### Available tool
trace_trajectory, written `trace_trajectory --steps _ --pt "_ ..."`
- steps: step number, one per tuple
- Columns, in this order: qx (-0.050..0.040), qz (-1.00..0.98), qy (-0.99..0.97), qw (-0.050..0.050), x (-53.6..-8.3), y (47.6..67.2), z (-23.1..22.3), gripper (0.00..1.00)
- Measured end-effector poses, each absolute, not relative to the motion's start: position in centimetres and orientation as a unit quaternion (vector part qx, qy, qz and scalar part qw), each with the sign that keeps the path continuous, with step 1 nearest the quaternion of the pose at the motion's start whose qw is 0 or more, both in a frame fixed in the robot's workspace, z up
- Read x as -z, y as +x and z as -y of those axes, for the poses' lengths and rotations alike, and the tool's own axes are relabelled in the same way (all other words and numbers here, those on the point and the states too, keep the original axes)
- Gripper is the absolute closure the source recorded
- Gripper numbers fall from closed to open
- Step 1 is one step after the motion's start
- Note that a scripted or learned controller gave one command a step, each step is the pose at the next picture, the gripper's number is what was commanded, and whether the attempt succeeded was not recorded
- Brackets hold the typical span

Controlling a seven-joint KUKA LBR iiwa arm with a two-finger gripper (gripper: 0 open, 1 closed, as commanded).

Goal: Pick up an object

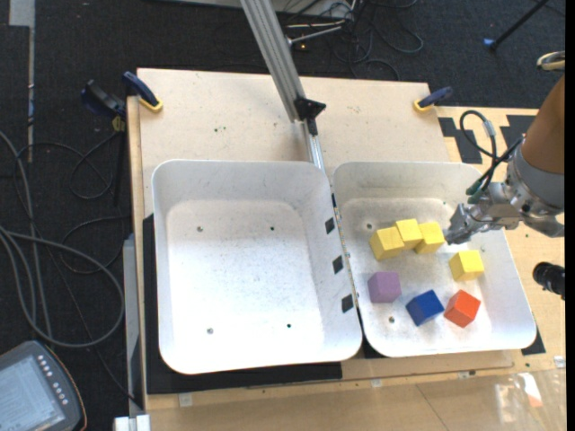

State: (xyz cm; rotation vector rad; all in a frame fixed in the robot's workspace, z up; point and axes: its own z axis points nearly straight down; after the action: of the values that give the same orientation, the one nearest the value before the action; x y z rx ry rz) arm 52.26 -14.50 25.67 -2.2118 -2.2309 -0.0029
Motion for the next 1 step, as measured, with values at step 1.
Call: trace_trajectory --steps 1 --pt "0.0007 0.710 -0.704 0.000 -25.57 53.68 10.28 1.00"
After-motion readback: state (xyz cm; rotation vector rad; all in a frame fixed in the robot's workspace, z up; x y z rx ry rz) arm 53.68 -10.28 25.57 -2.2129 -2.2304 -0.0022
